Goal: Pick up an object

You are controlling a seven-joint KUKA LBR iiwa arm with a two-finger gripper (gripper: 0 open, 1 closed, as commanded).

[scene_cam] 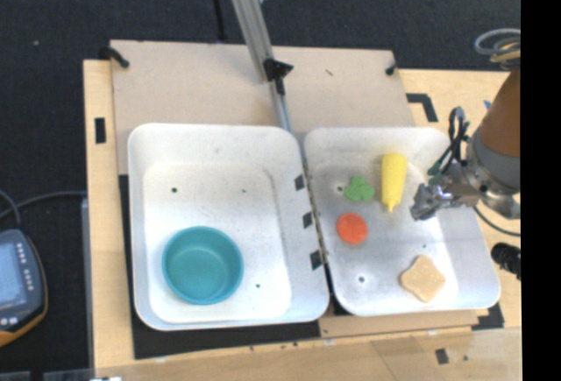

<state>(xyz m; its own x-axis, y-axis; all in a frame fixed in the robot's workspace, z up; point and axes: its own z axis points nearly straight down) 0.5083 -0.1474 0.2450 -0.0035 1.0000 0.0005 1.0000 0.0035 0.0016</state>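
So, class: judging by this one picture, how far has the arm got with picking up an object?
Done: the claw has reached the right bin and sits just right of the yellow corn cob.
In hand: nothing visibly between its fingers.
Left: grasping and lifting. The corn, green piece, orange-red ball and tan piece all lie in that bin; the teal bowl sits in the left bin.

Grey arm point(501, 143) with orange band entering from right edge, wrist bent down and leftward. Gripper point(424, 202) low, pointing left, nothing visibly between fingers; finger spread unclear.
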